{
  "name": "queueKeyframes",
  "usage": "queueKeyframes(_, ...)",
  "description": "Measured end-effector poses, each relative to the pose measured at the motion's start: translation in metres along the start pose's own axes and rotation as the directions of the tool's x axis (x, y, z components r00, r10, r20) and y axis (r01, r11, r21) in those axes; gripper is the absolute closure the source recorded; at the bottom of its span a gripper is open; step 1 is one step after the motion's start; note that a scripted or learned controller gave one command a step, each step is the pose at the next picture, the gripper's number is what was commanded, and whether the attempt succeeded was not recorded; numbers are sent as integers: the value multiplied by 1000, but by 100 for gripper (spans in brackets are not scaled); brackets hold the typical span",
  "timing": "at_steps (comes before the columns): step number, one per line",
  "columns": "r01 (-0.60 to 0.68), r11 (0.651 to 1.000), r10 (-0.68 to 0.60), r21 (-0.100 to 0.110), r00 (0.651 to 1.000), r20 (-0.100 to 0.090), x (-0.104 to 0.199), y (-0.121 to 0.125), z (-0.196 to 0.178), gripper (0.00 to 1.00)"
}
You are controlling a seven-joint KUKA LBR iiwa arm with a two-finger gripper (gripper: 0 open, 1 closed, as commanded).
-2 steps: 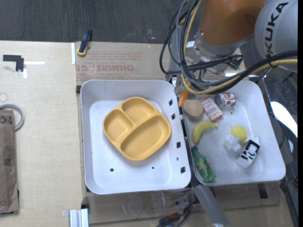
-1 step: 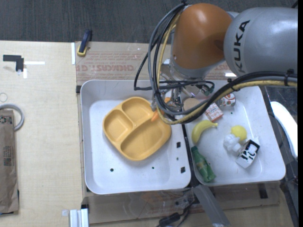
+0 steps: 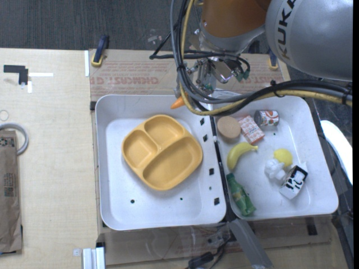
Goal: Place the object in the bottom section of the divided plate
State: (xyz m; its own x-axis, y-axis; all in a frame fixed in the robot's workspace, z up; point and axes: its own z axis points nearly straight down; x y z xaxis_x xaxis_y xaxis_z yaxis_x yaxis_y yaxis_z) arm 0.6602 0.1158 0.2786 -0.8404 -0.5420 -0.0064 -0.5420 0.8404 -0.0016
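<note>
A yellow divided plate (image 3: 162,150) lies in the left bin (image 3: 112,206), with two small sections at its upper left and one large section at its lower right; nothing lies in any of them. My gripper (image 3: 208,78) hangs above the back edge where the two bins meet, half hidden by cables. A small orange piece (image 3: 178,102) pokes out at the left bin's back rim, just left of and below the gripper. Whether it is held I cannot tell.
The right bin (image 3: 320,206) holds a brown disc (image 3: 228,128), a red-and-white packet (image 3: 251,129), a can (image 3: 267,117), a banana (image 3: 240,153), a lemon (image 3: 284,157), a white lump (image 3: 274,170), a black-and-white carton (image 3: 294,181) and a green packet (image 3: 240,195).
</note>
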Motion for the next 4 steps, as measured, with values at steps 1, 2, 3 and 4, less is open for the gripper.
queueKeyframes(1,-159,987,159,1,987,-1,7,-12,-92,100)
queueKeyframes(2,-142,990,142,-1,990,-5,-27,54,23,100)
queueKeyframes(3,-627,779,627,3,779,-2,-44,67,-19,100)
queueKeyframes(4,-627,779,627,3,779,-2,-44,68,-19,0)
